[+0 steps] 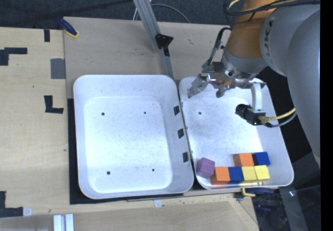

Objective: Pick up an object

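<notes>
Blocks (pixel 240 168) (orange, blue, yellow, one purple) clustered, right bin (pixel 229 120) near edge.

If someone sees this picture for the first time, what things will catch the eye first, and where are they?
First comes the big grey arm with its orange band at the upper right, its gripper over the far end of the right white bin. Next is the cluster of small coloured blocks (purple, orange, blue, yellow) at that bin's near edge. The left white bin beside it looks large and plain.
</notes>
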You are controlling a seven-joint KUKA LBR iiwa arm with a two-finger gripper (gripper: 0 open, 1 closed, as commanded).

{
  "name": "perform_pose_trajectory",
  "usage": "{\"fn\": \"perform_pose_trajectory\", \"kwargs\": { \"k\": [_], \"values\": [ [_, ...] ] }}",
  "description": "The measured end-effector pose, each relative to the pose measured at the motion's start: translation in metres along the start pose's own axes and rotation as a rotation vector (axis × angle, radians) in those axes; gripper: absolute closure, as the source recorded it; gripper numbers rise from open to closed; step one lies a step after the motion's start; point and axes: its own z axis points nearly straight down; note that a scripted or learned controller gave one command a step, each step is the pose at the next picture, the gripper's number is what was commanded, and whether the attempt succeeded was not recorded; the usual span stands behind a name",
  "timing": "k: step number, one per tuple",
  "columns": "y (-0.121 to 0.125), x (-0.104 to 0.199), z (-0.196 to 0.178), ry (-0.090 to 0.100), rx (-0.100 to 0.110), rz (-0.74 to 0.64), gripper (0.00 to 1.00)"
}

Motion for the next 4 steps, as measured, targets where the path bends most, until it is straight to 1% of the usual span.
{"fn": "perform_pose_trajectory", "kwargs": {
  "k": [1, 2, 3, 4],
  "values": [
    [0.022, 0.037, 0.006, 0.0, 0.006, -0.001, 0.0],
    [0.016, 0.074, 0.006, 0.0, 0.009, -0.001, 0.0],
    [0.009, 0.131, -0.007, 0.001, 0.007, -0.003, 0.0],
    [-0.009, 0.138, 0.006, -0.002, 0.01, 0.002, 0.0]
  ]
}}
